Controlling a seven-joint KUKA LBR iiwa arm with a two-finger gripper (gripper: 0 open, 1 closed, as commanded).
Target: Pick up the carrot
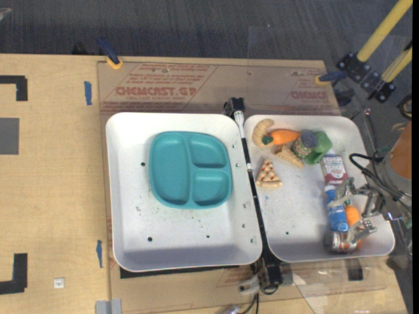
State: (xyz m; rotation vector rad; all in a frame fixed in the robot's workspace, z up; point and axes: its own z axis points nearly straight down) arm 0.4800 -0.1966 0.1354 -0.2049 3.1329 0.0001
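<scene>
The carrot [283,137], orange with a green top at its left end, lies near the back of the right bin [298,241]. It rests between a tan croissant-shaped toy [262,131] and a small jar [303,146]. My gripper [350,229] is low in the right bin's front right corner, well away from the carrot. It sits among a blue item [337,216] and a small orange item [353,214]. The arm's orange band [400,161] shows at the right edge.
The left bin [127,195] holds a teal divided plate [190,169]. The right bin also holds a pizza slice toy [268,174], a green item [319,142] and a white and red bottle [332,169]. Cables [368,175] hang by the arm.
</scene>
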